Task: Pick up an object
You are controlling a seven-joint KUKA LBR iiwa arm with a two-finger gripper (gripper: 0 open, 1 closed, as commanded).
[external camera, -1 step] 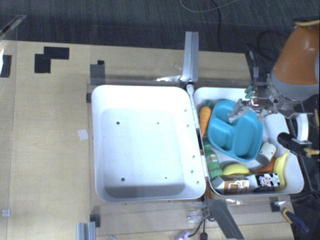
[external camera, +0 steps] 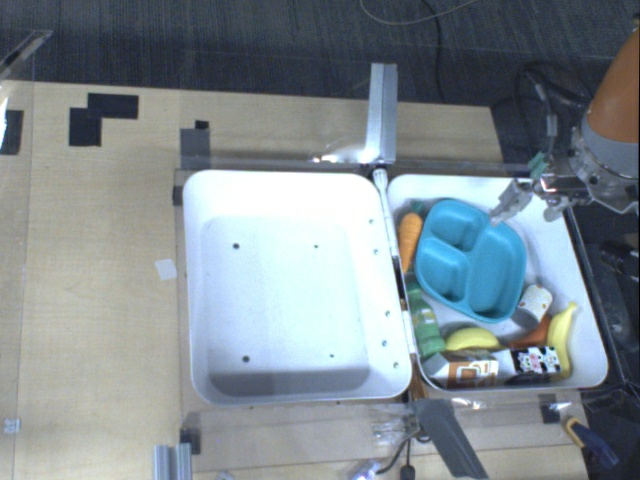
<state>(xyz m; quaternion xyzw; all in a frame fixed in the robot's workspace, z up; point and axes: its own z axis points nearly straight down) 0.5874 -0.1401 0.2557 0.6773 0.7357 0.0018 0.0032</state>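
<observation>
Blue tray (external camera: 480, 268) smooth plastic; bins (external camera: 290, 383) glossy white plastic; bench (external camera: 90, 298) matt wood.

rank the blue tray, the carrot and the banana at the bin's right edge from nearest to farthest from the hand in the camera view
From the hand at the right bin's upper right:
1. Blue tray, directly under and left of the hand, in the middle of the bin.
2. Carrot, farther left, against the bin's left wall.
3. Banana, down at the bin's lower right edge.
</observation>
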